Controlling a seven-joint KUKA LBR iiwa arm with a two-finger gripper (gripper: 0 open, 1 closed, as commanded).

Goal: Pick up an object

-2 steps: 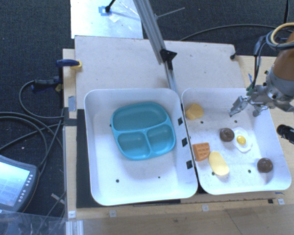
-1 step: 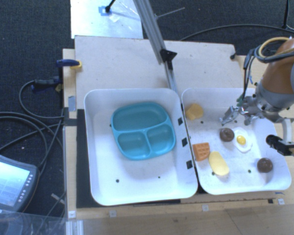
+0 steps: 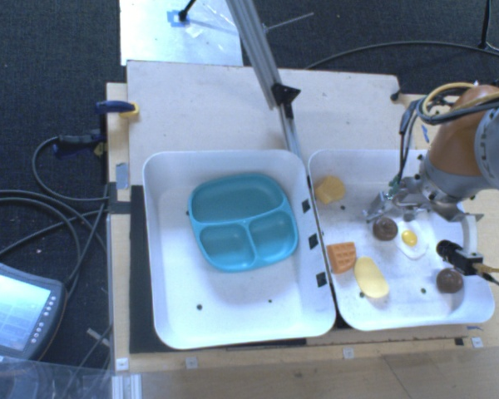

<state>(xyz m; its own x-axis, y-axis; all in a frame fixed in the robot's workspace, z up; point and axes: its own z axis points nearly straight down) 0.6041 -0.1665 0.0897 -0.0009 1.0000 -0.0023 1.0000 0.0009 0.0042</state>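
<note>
While the jaws' state is unclear, six food pieces fill the right bin.

Both bins white. Divided tray teal-blue, far left of the gripper. Arm grey with orange band. Just below the gripper: dark brown ball, white-and-yellow fried egg. Left: yellow-orange lump. Lower left: orange waffle-patterned piece, pale yellow oval. Lower right: brown ball.
</note>
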